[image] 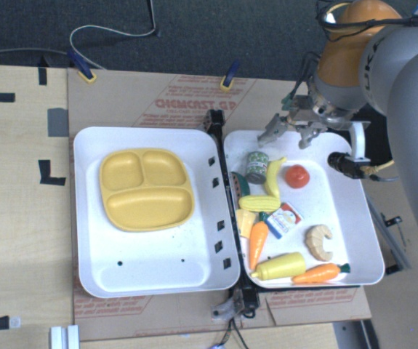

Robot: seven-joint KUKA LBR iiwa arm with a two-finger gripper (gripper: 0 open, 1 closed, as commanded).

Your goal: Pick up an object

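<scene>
The right bin (354, 217) holds several toy foods: a green can (257, 166), a yellow banana (274, 177), a red tomato (296, 175), a corn cob (259, 203), two carrots (258, 243) (318, 273), a small carton (284, 219), a beige bread piece (319, 242) and a yellow bottle (280, 265). My gripper (290, 135) hovers over the bin's far edge, just above the can and tomato. It is open, its fingers (270, 133) spread, with nothing between them.
The left bin (150, 267) carries a yellow divided plate (147, 189). A black clamp (214, 119) sits between the bins at the far side. Cardboard lies under both bins, with a cable (114, 31) beyond.
</scene>
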